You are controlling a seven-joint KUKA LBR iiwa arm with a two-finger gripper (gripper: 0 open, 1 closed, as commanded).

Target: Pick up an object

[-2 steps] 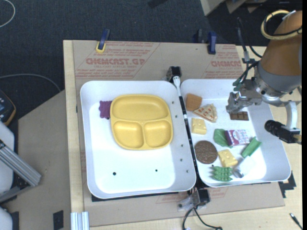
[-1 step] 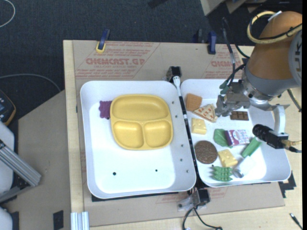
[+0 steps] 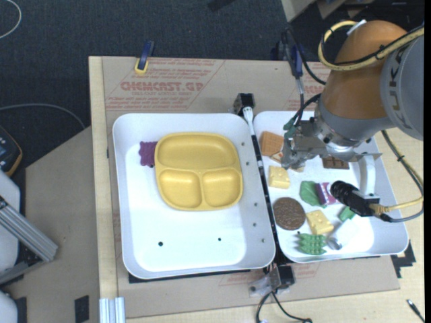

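The end effector (image 3: 291,155) hangs low over the left part of the right bin (image 3: 374,232), close to the rim that this bin shares with the left bin (image 3: 195,242). That rim lies just to its left in the view, so there is little room on that side. More bare white floor lies to its right and towards the near right corner. Whether the end effector is wide or narrow cannot be told from this slant.

Two things lie closest to it. A yellow block (image 3: 279,177) lies flat just below it in the view, on its left, hard by the shared rim. The block's outline is close to square, so no long axis stands out. A tan slice (image 3: 271,142) lies just to its left and slightly farther back, also flat and near the rim.

A brown bar (image 3: 335,162) lies to the right of the end effector, under the wrist. Nearer the camera than the yellow block lie a green piece (image 3: 310,192) with a purple piece (image 3: 326,192) beside it, a brown disc (image 3: 289,213), a holed yellow wedge (image 3: 318,221) and a green leafy piece (image 3: 311,243), packed close together.

Well to the left, across the rim, a yellow divided plate (image 3: 199,169) sits in the left bin with a purple scrap (image 3: 147,153) at its far side. Both bins rest on the bench (image 3: 168,86).
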